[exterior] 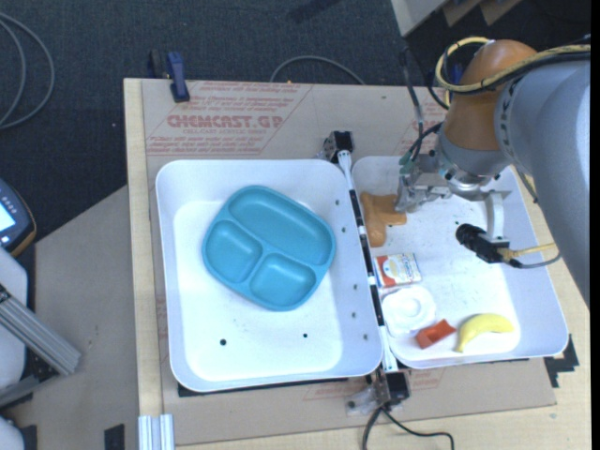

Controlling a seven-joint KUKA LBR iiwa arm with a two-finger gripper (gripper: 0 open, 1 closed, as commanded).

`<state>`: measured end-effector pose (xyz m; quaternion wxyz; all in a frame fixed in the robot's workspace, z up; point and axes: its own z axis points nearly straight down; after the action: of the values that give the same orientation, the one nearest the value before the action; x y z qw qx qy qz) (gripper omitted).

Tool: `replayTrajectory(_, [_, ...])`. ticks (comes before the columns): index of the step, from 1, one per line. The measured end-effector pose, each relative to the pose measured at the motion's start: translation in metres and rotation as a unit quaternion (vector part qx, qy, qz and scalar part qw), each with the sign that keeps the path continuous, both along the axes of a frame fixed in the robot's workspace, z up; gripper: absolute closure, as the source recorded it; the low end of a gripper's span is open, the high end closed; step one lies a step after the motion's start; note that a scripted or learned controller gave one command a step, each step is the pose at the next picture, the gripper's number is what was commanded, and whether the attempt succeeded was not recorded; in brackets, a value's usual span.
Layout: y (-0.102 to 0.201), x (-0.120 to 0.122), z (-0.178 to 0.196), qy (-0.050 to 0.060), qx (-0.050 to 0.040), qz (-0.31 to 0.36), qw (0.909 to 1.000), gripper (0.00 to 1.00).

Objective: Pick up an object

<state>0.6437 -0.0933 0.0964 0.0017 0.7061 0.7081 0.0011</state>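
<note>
A blue divided plate (269, 247) with three compartments lies in the left white bin (187, 345), toward its upper middle, on the bin's floor. The bin sits on a brown board (234, 115) printed with red lettering, which covers the counter (84, 279). A blue clamp (175, 71) grips the board's far left edge. Black cables (37, 73) loop over the dark floor (225, 17) beyond. A metal rail (37, 331) runs at a slant at the left edge.
</note>
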Motion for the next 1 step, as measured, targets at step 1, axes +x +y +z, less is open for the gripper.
replayTrajectory(1, [0.0199, -0.0860, 0.0940, 0.001, 0.0011, -0.002, 1.0000, 1.00])
